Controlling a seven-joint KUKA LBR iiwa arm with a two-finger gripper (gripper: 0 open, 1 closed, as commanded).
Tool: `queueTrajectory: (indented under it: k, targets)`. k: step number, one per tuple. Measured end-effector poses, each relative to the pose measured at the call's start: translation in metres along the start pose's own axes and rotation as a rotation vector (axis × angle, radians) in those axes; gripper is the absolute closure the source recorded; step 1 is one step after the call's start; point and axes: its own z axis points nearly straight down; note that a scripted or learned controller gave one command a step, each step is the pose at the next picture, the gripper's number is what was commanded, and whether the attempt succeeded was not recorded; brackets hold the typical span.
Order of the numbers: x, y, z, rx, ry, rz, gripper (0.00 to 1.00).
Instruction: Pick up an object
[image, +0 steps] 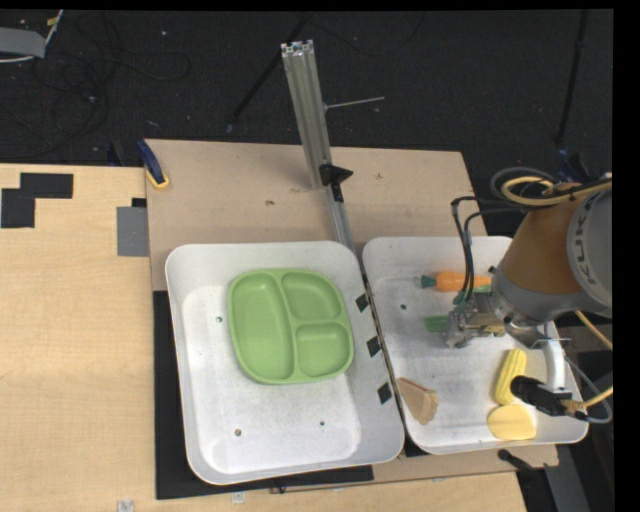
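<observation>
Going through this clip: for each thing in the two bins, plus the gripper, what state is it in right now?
green divided plate: flat, upright, in left bin.
carrot: lying in right bin, near far wall.
small green piece: lying beside gripper.
tan wedge: lying near right bin's front left.
yellow brush: lying at right bin's front right.
gripper: low over right bin.

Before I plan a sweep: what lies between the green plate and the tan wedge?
In the camera view, bare bin floor and the two bins' adjoining rims separate plate from wedge.
</observation>
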Motion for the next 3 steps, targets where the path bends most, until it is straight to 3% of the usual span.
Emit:
queueTrajectory:
  k: [2, 3]
  targets:
    - [0.006, -0.005, -0.104, 0.005, -0.003, -0.005, 1.00]
    - [0.050, -0.010, -0.106, 0.008, -0.002, -0.006, 1.00]
